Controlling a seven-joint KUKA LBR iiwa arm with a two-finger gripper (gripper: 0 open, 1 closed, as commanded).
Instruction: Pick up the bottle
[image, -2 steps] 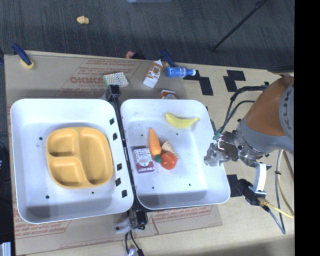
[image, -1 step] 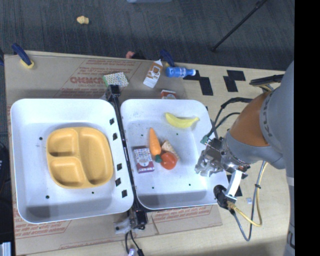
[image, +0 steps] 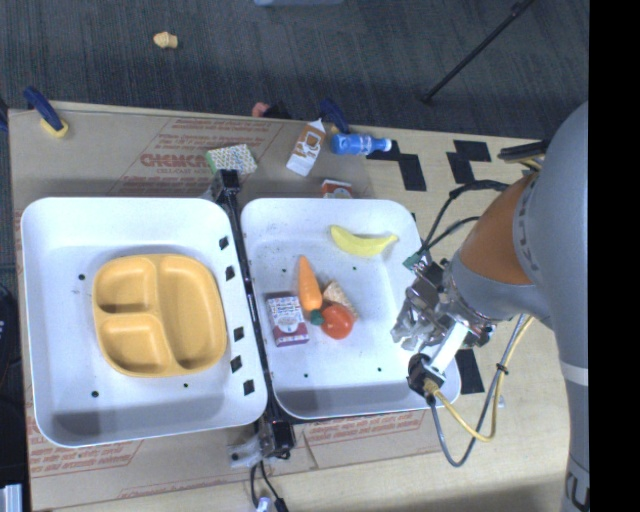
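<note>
The bottle (image: 360, 145) is small, blue and clear. It lies on its side on the cardboard bench behind the right bin (image: 390, 385), outside both bins. My gripper (image: 418, 335) hangs over the right bin's right edge, well in front of the bottle and a little to its right. Nothing shows in its grasp. The grey arm with its orange band comes in from the right.
The right bin holds a banana (image: 363, 241), a carrot (image: 310, 284), a tomato (image: 338, 321), a pale wedge (image: 336, 295) and a small red box (image: 287, 320). A yellow divided plate (image: 160, 313) lies in the left bin (image: 50, 240). Small cartons (image: 306, 148) lie near the bottle.
</note>
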